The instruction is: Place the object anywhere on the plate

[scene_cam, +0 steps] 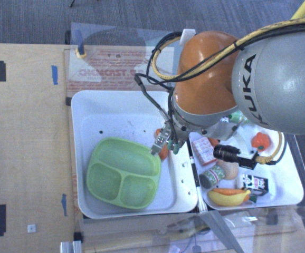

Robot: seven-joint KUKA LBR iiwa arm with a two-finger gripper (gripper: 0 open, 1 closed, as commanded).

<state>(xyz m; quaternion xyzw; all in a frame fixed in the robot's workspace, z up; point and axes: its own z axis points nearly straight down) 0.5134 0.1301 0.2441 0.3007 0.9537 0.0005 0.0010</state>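
Camera view from above: green plate (123, 173) lies in the left bin (84, 115), with free white floor behind it. By its right rim the gripper (164, 144) hangs, an orange object (164, 152) at its tips, mostly hidden; pinched or not, I cannot tell. Right bin (295, 188) is crowded, partly covered by the arm (247, 83).

Banana (229, 196), small carton (202, 149), can (211, 176)
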